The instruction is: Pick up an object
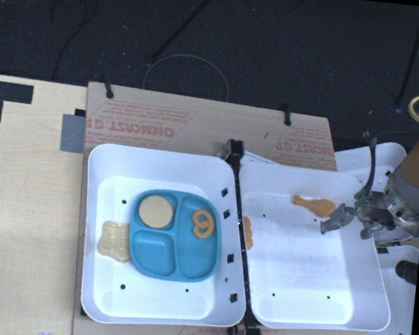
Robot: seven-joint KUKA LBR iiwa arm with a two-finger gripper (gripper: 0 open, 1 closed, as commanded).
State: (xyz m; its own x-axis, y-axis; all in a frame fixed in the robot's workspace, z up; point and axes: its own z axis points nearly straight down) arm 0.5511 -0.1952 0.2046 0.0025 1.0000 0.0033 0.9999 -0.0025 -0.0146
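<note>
Bench seen from above, with two shallow white bins side by side on a sheet of cardboard (199, 128). Farthest left, inside the left bin (97, 293), a pale tan slice (115, 241) lies flat on the bin floor, its right edge touching a blue divided plate (165, 259). The plate has three compartments: a round beige disc (155, 212) sits in the upper left one, and a small pretzel (203, 224) sits in the upper right one. A black clamp strip (236, 226) runs down the seam between the bins. Just right of it, at the left wall of the right bin (313, 317), is a small tan piece (248, 233), too hidden to identify. Further right, near the back of that bin, lies an orange-tan object shaped perhaps like a drumstick (315, 205). The gripper (350, 220) hovers at the bin's right side, just beside that object; its fingers are spread apart with nothing between them. The grey arm (410, 186) enters from the right.
</note>
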